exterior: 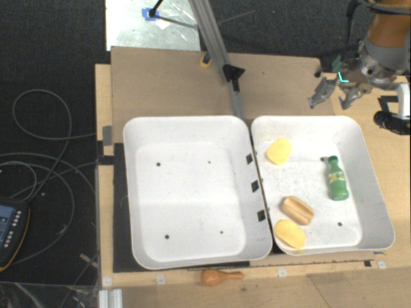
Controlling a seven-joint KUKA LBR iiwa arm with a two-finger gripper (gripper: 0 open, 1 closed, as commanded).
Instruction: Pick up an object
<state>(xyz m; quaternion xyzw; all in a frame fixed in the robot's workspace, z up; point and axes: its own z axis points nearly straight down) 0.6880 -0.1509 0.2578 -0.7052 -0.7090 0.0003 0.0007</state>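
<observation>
Camera view: gripper hangs at upper right of the frame, above the right bin's far rim, fingers spread, holding nothing. Approach step, I judge. Nearest target is the green bottle lying mid-bin; next move calls for descending over it.

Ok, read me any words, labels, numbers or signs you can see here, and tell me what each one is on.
None can be read.
Green bottle: pale label, too small and blurred to read.
Handheld pendant at the left edge: lit screen, blurred.
Blue tag on the floor at the top: no legible text.
</observation>
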